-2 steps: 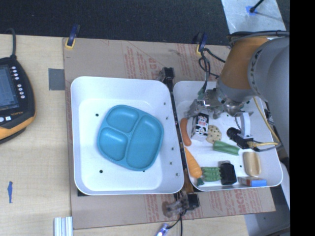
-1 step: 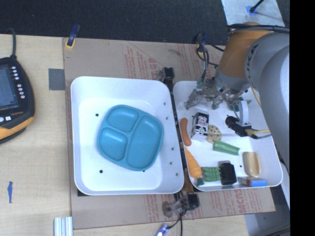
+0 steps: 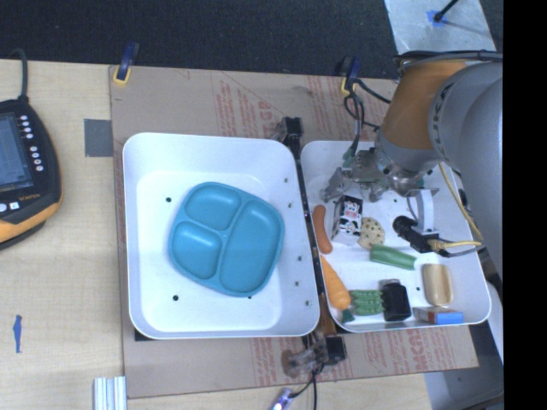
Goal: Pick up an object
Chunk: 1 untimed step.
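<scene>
- Camera view gives you faint red print on the cardboard, unreadable.
- Gripper at right bin: you cannot tell its grasp; arm cut off.

Blue plate left — toys, hand right

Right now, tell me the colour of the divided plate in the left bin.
Light blue; the divided plate shows plainly in the camera view.
</scene>
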Motion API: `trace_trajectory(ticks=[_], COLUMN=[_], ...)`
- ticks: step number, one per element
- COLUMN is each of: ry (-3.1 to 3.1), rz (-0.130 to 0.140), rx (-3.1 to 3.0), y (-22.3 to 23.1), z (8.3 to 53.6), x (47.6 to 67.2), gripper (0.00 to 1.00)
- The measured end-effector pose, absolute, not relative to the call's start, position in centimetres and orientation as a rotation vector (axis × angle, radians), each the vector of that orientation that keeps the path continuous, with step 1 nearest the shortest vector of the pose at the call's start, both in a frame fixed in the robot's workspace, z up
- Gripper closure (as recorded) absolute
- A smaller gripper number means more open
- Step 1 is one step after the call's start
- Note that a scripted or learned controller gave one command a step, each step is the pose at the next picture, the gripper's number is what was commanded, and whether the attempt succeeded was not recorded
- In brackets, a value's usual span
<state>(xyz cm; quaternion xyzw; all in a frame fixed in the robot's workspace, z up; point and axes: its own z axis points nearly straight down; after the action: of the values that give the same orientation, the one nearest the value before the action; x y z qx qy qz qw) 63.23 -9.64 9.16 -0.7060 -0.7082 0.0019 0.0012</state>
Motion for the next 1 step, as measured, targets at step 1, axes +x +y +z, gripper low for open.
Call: trace_trajectory(ticks=[1], ry=[-2.224], rz=[0.002], rx=[-2.216], y=[-9.25], z=[9.2], x=[65.63], gripper=[0.0])
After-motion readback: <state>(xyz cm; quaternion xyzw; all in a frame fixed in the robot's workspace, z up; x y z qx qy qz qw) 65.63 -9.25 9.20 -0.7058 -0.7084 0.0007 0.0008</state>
